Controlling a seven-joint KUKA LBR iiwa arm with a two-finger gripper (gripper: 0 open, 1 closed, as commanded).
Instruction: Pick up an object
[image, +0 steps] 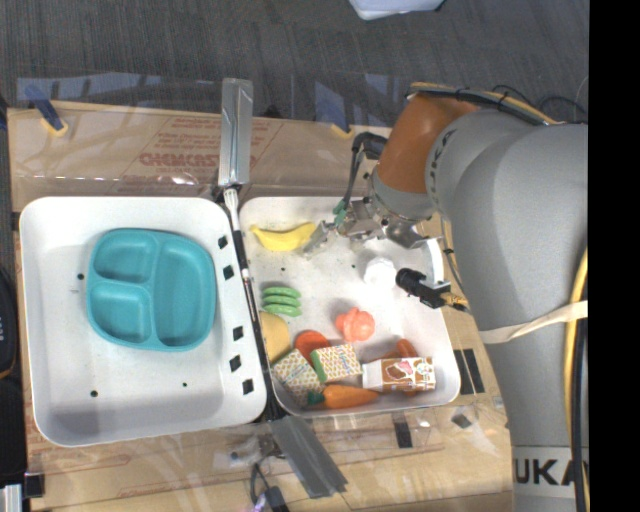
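Hovered low with gripper (330, 230) just beside the banana (283, 236) at the right bin's (447, 392) far end, likely lining up a grasp. Could not tell whether fingers stood open or closed. Nothing visibly held.

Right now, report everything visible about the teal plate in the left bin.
The teal plate lies flat on the floor of the left bin, toward its upper middle. It looks like smooth moulded plastic, a rounded rectangle with soft corners and a raised rim. Ridges divide it into three compartments: one large at the right, two smaller at the left. It sits slightly rotated against the bin's walls and apart from them. Nothing lies in it, and the gripper works in the other bin.
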